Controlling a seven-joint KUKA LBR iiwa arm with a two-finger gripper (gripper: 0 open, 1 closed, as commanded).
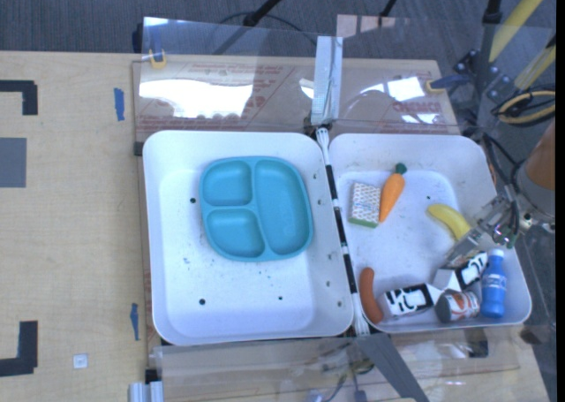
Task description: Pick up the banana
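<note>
My pincer (pixel 468 246) hangs low over the right bin (pixel 415 155), just off the lower right end of the banana (pixel 448 220), and I cannot tell from here how wide it stands; nothing yellow sits inside it, so I count the banana as not yet held. The banana lies flat on the bin floor in the right half, slanting from upper left to lower right, apart from the carrot (pixel 391 194) and the small sponge (pixel 365 203) to its left. My worry is the crowd directly below me: a blue bottle (pixel 494 285), a black-and-white bottle (pixel 410 299) and a small can (pixel 457 305) are packed against the bin's near corner, close to my wrist. If I close where I am now, I judge I could pinch the banana's tip only and have it roll out, or nudge the bottles instead. The bin's right wall is near too, so there is little room to shift rightward. Open floor lies up and left of the banana, between it and the carrot, and that seems the safer side to move toward so I come down over its middle. The sausage (pixel 369 293) by the divider and the blue plate (pixel 256 207) in the left bin (pixel 168 215) are well out of my way.
</note>
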